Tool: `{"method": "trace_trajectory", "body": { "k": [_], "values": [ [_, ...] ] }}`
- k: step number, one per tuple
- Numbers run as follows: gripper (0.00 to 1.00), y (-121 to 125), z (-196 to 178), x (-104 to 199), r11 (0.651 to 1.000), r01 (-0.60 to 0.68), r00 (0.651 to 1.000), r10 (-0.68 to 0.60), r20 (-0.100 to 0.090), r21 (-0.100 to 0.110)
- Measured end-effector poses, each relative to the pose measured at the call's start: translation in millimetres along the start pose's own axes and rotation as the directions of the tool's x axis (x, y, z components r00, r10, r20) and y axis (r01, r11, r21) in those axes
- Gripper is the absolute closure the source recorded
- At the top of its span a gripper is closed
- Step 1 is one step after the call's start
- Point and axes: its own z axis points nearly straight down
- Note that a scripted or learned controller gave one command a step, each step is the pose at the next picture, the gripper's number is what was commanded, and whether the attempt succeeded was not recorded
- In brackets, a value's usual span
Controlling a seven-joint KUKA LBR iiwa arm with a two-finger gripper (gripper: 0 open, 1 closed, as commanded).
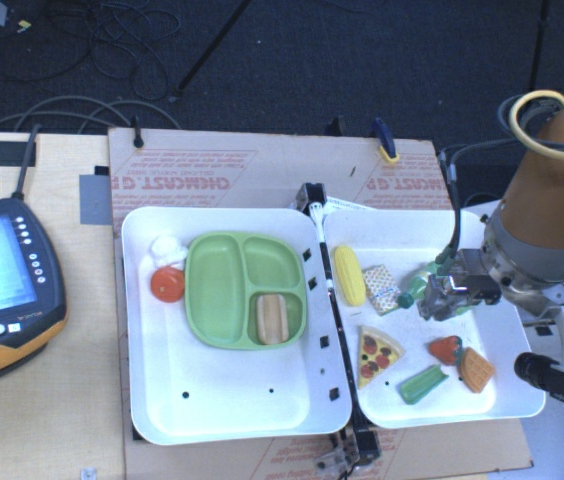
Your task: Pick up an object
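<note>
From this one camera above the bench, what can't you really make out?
- Gripper: its tip is dark and blurred in the camera view, so whether it grips anything is unclear.
- Small teal piece beside it: partly covered by the gripper, identity unclear.
- Patterned packet: print too small to read.
- Red item in the right bin: too small to name.
- White lump above the red ball: washed out against the left bin.

A robotics lab: teach pendant [2,278], loose floor cables [72,13], toy food bins [162,408]
</note>
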Motion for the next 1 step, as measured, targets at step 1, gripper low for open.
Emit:
{"method": "trace_trajectory", "body": {
  "k": [1],
  "values": [
    [1.0, 0.5, -100.2, 67.5, 1.0, 0.014, 1.0, -0.014, -0.001, -0.018]
  ]
}}
